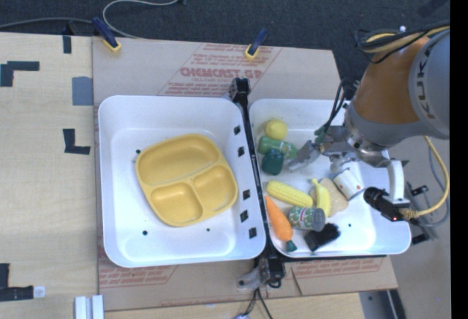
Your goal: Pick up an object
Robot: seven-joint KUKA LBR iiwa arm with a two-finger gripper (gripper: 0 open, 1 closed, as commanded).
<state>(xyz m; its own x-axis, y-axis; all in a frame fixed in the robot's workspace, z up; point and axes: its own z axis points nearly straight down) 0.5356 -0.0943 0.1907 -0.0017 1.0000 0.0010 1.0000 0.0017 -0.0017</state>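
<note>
- The grey KUKA arm, orange band above its wrist, reaches in from 3 o'clock over the right-hand white bin
- Its gripper hangs low over the bin's middle, at about 9 o'clock from the wrist; how far the fingers are parted cannot be told from this slant, and nothing can be seen held between them
- A dark green cup-like toy sits just at 9 o'clock of the gripper, with a yellow lemon touching it at 12 o'clock, both near the bin's left wall
- A corn cob lies at 6 o'clock of the green toy, slanting across the bin floor
- A banana rests just at 3 o'clock of the corn, beside a small white cylinder under the wrist
- An orange carrot lies along the left wall at 7 o'clock of the corn, its tip toward the bin's near edge
- A small labelled can lies on its side between the carrot and a black object at 5 o'clock
- The left-hand white bin bears a yellow divided plate with three compartments, well apart from the gripper
- Both bins stand on a sheet of brown cardboard clipped at 12 o'clock by two yellow and blue clamps
</note>
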